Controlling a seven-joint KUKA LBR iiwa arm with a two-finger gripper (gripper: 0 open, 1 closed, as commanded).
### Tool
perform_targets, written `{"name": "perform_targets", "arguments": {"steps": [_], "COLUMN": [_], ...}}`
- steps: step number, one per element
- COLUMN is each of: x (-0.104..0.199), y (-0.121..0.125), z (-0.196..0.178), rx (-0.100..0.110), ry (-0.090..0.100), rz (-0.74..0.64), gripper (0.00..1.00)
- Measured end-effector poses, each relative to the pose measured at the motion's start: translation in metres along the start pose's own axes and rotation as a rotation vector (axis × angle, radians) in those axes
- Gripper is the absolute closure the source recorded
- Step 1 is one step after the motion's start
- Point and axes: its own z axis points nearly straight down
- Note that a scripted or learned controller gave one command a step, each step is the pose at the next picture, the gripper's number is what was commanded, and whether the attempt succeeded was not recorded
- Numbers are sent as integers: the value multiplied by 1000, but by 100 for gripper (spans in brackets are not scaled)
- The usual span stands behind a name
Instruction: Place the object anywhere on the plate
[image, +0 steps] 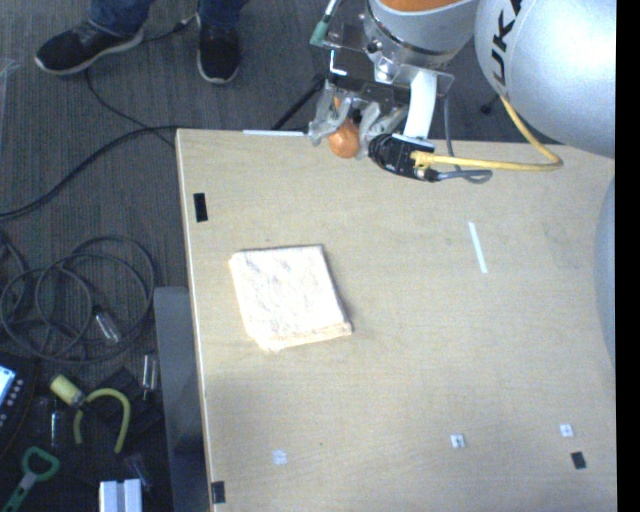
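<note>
1. The desk (420, 380) was the biggest thing under me, a pale wooden top. I reached in over its far edge, with my grey arm (545, 70) coming from the right.
2. The plate (290, 297) was a flat, square white slab with a rough top. It lay on the left half of the desk, turned a little out of line with the desk's edges. Nothing rested on it.
3. My jaws hung at the far rim of the desk, well apart from the plate. They were closed most of the way, and one metal finger (322, 124) showed on each side of the load.
4. The orange ball (343, 144) sat between those fingers, so I judged that I held it. It was small and round, with no long axis to line up.
5. The next move turned on one relation. The plate lay toward the near side of the desk from my jaws and a little to the left. I judged the carry would run mostly straight toward the camera, then down onto the slab.
6. A round thing could roll off so flat a plate, so I judged the middle the safest place to let go.
</note>
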Motion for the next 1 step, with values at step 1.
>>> {"name": "perform_targets", "arguments": {"steps": [1], "x": [-40], "y": [-22], "z": [0], "rx": [0], "ry": [0], "rz": [-75], "gripper": [100]}}
